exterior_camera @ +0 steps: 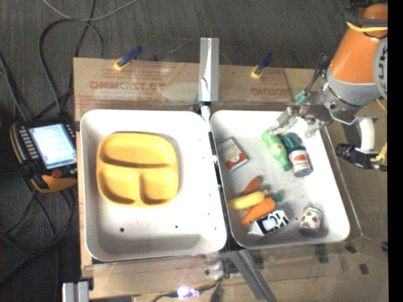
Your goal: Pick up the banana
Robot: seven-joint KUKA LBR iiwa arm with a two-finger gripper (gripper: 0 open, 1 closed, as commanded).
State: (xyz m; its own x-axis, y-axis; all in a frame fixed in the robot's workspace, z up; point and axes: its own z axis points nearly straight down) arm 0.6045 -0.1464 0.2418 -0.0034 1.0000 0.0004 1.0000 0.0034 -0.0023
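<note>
Banana [247,200] is lying in the right bin [337,187], toward its near left part, touching a carrot [259,210] just nearer. I am hovering my pincer [291,122] over the far side of that bin, above a green bottle [277,148], well apart from the fruit. Whether my pincer is spread or closed, I cannot tell; nothing is visibly held in it.

Grey arm with orange band reaching in from the right, wrist tilted down-left, pincer [291,121] low, nothing visibly held
</note>
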